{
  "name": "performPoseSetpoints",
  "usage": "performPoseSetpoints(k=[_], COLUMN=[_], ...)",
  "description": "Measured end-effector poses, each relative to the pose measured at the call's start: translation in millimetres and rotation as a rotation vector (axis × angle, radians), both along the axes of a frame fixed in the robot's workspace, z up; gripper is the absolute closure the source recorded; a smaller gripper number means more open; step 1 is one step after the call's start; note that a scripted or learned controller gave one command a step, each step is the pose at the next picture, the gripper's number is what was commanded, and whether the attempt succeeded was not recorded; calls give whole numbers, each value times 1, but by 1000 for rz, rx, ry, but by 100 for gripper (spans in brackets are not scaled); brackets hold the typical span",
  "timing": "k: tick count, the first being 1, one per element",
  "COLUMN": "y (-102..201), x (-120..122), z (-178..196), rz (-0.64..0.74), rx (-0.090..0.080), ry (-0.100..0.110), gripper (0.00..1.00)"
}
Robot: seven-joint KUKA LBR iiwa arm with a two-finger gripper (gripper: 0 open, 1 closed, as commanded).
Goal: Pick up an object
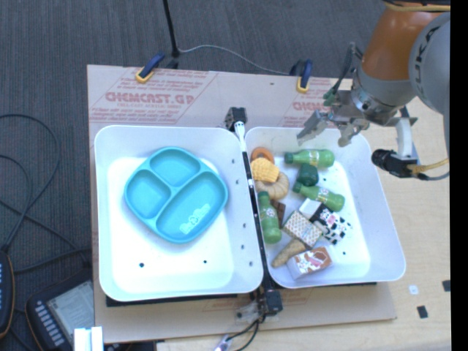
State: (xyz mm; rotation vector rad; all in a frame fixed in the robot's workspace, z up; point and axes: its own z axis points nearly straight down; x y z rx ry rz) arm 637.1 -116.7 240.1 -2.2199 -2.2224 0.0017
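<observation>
My gripper (327,131) hangs open over the far edge of the right bin (380,218), with nothing between its fingers (308,129). Just below it lies a green bottle (310,157) on its side. More toy food fills that bin: a yellow corn piece (265,171), a second green bottle (320,194), a dark green item (308,175), a long green bottle (268,220) by the divider, a checkered block (302,227) and a small carton (311,261).
The left bin (128,269) holds a blue divided plate (175,194). A black clip (235,117) sits at the far end of the divider between the bins. Blue and yellow clamps (150,69) pin the cardboard at the back.
</observation>
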Motion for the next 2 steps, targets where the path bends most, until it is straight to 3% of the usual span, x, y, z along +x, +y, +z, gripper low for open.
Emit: performPoseSetpoints(k=[1,2], y=[-51,-51], x=[-16,-16], z=[-145,-136], rz=[0,-1], rx=[-1,-1], ry=[-2,-2], gripper=[0,100])
